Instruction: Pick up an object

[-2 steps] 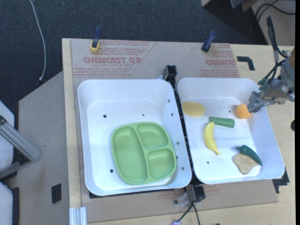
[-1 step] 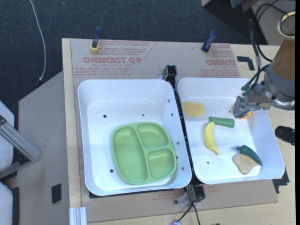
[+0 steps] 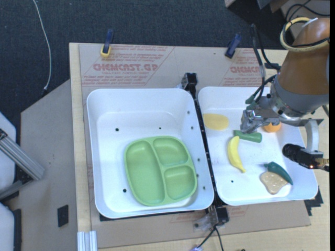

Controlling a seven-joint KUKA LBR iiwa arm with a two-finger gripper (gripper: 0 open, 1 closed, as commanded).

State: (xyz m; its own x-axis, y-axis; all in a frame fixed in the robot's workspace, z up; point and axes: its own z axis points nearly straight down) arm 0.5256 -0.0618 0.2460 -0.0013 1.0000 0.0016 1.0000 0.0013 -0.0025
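The right bin (image 3: 225, 190) holds several small items: a pale yellow lemon-like piece (image 3: 216, 122), a banana (image 3: 235, 153), a green stick-shaped object (image 3: 248, 136), an orange object (image 3: 272, 126), a dark teal piece (image 3: 278, 169) and a tan bread-like piece (image 3: 272, 182). My gripper (image 3: 253, 120) hangs over the back part of this bin, just above the green stick and right beside the orange object, which the arm partly hides. I see nothing lifted off the bin floor.
A light green divided plate (image 3: 158, 169) lies in the left bin (image 3: 102, 114). A black clamp (image 3: 189, 80) sits at the back between the two bins. Blue clips (image 3: 233, 45) hold the cardboard at the bench's back edge.
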